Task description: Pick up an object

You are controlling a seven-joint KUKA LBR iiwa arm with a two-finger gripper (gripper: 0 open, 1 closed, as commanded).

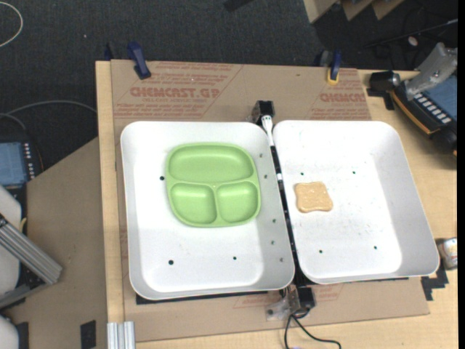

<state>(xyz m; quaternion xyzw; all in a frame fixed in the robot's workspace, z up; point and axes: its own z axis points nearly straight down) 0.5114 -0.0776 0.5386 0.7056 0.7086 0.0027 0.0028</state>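
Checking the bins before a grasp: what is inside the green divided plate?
The green divided plate in the left bin has three compartments, all showing bare green. Whatever lies under the plate is covered. The toast slice lies in the right bin.

You're looking down at a brown board (218, 86) with red "CHEMCAST" lettering printed across it (partly readable, the rest is covered), held along its far edge by a blue clamp (138, 60) on the left and a blue-and-yellow clamp (333, 67) on the right. Around it the floor is dark carpet (65, 20), with thin cables (43, 115) looping over it on the left. A light wooden surface (443, 195) sits along the right side. An aluminium rail (29, 253) angles across your bottom-left corner. Lighting is even, no harsh shadows.
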